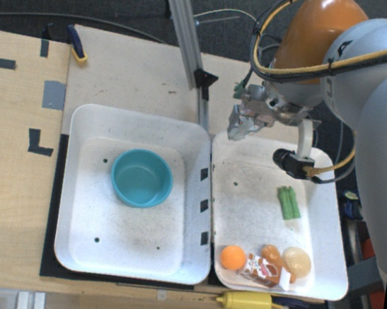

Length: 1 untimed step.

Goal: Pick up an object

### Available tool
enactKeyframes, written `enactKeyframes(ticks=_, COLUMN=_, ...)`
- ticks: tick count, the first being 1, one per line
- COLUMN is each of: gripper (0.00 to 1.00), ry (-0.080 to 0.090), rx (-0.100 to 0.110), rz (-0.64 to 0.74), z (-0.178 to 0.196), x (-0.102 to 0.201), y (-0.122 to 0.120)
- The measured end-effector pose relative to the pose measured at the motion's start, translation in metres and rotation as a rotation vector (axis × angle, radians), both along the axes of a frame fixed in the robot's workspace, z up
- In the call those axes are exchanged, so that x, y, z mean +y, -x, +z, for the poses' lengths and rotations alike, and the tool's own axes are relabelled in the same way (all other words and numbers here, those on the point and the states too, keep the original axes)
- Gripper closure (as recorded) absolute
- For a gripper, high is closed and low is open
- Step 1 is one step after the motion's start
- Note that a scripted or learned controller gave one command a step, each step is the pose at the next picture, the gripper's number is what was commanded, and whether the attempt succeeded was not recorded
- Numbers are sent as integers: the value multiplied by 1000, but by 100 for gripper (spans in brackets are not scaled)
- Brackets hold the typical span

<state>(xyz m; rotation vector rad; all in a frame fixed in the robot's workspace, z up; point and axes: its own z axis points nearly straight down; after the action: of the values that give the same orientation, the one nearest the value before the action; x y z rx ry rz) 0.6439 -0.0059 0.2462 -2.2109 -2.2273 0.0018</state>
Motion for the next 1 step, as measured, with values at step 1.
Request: enactKeyframes(ticks=1, gripper=100, ry=0, rx=-2, rz=0, z=4, x=56, y=5)
